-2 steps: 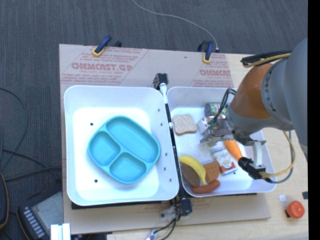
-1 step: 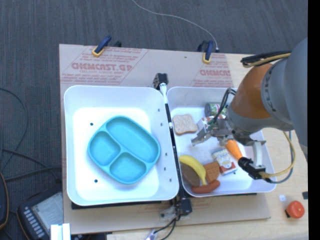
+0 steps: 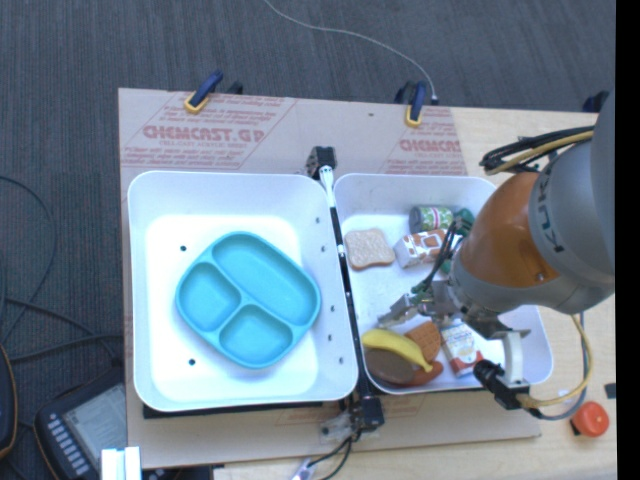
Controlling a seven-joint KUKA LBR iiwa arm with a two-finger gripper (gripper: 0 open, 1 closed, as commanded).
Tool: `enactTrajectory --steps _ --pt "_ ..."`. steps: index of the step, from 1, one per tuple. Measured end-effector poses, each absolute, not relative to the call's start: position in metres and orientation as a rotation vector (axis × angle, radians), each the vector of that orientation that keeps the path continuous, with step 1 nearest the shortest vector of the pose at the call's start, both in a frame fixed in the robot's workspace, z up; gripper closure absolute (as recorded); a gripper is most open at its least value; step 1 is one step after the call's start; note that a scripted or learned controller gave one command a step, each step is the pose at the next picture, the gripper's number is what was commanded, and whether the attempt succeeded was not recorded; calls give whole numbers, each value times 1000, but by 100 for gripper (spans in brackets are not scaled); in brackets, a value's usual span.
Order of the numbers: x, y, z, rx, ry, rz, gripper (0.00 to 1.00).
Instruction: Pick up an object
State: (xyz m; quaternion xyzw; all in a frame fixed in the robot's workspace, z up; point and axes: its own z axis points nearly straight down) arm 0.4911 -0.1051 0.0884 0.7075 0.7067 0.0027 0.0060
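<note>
While the arm leans in from the right over the right bin, its gripper hangs low above the clutter at the bin's near end, and whether it is apart or together I cannot tell, since the wrist hides most of it. Nothing can be seen caught in it. Candidates for the pick lie close together: a banana rests on a brown round piece against the near wall, an orange-brown wedge sits just beside it, and a small red-and-white packet touches that. Farther back lie a slice of toast, a white carton and a green can. In the left bin rests a blue divided plate. The crowding is the likely hazard: a descent here could land on two items at once, or nudge the banana against the wall and close on nothing.
</note>
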Motion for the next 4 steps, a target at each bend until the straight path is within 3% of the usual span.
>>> enactTrajectory --steps 1,2,3,4 --pt "492 -105 99 2214 2211 9 100" --pt "548 -108 88 2218 2218 5 100" --pt "666 -111 131 2217 2221 0 100" --pt "666 -111 130 2219 2222 -2 0"
